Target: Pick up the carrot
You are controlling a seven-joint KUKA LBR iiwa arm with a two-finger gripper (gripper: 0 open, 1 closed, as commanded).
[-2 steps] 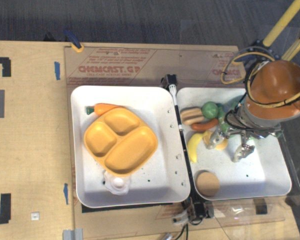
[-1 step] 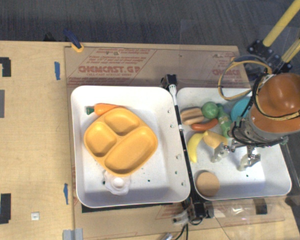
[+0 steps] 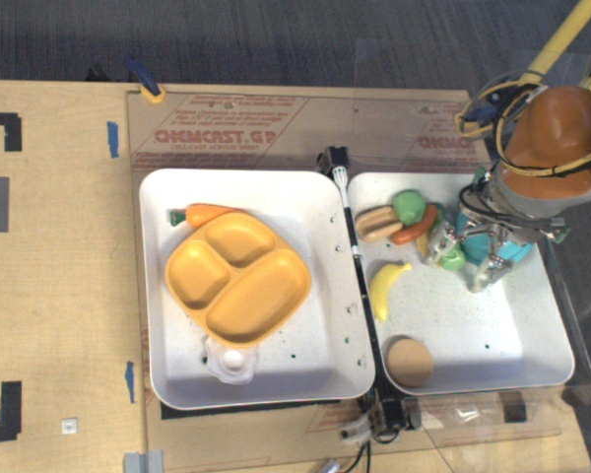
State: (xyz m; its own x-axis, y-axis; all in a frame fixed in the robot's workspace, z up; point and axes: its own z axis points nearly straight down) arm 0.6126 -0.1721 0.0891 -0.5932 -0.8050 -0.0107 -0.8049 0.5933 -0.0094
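The carrot (image 3: 210,213), orange with a green stub at its left end, lies in the left bin (image 3: 158,294) against the upper-left rim of an orange divided plate (image 3: 238,276). My gripper (image 3: 463,262) hangs over the right bin (image 3: 532,343), in its upper middle, far to the right of the carrot. Its fingers stand open and point down at the bin floor, with nothing that I can make out between them.
Left of the gripper in the right bin are a hot-dog bun (image 3: 376,223), a green round toy (image 3: 409,205) and a red-orange piece (image 3: 415,231). A banana (image 3: 385,286) and a brown round item (image 3: 409,360) lie lower. A white object (image 3: 231,361) sits below the plate.
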